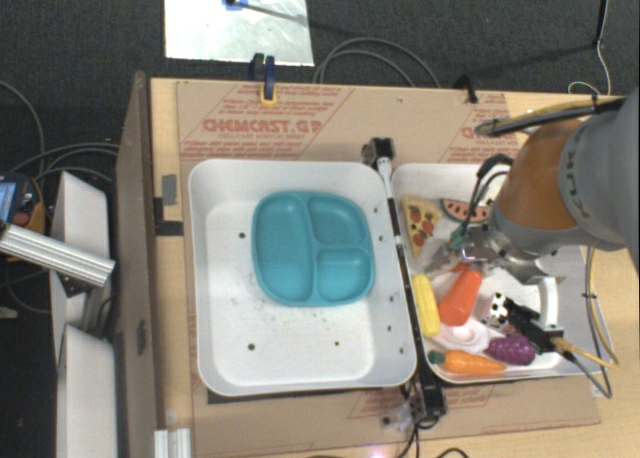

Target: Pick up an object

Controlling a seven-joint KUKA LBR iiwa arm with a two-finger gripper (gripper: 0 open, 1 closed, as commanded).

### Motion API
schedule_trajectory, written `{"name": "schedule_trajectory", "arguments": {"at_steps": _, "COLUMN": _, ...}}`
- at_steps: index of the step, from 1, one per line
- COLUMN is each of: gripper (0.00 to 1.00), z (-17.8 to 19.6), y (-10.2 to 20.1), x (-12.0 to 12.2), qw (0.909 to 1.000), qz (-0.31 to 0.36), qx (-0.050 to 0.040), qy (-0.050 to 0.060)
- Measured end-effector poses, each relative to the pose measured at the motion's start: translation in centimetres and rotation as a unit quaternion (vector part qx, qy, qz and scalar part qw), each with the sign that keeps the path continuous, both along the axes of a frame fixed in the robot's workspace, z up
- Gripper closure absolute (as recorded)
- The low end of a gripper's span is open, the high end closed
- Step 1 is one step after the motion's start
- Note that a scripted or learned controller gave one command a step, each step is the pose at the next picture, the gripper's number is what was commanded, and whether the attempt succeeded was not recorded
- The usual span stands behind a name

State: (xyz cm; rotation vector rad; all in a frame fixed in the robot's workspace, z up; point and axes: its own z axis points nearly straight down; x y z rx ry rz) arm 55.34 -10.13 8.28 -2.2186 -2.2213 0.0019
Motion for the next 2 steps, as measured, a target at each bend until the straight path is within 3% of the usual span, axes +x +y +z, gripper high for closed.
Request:
{"name": "schedule_trajectory", "arguments": {"at_steps": 1, "gripper": 0.0, "z": 0.1, "y": 0.0, "x": -2.2, "qw": 1.0, "qz": 0.0, "qx": -0.0003, "qy": -0.001}}
{"name": "schedule_trajectory", "arguments": {"at_steps": 2, "gripper": 1.0, "z": 1.2, "y": 0.0, "x": -2.0, "qw": 1.0, "qz": 0.0, "qx": -0.0003, "qy": -0.003}}
